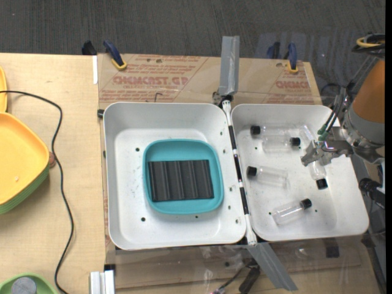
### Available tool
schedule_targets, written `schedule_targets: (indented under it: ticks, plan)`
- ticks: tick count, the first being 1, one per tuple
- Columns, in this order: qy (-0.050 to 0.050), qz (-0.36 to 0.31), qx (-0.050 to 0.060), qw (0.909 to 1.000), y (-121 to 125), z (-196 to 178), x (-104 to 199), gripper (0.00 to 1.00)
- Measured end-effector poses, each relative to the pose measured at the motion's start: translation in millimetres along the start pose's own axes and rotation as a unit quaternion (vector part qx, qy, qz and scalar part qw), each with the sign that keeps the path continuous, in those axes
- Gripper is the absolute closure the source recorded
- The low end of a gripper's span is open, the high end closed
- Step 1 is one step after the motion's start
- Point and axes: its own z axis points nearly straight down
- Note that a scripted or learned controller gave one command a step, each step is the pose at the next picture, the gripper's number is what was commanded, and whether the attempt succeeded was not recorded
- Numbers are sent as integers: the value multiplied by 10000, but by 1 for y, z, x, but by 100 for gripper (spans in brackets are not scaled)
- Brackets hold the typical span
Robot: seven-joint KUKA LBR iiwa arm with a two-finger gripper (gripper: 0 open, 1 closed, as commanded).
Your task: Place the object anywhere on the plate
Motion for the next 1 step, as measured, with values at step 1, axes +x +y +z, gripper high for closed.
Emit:
schedule_targets:
  ticks: [1]
  plan:
    - [0, 0, 0, 10000, 0, 0, 0, 0]
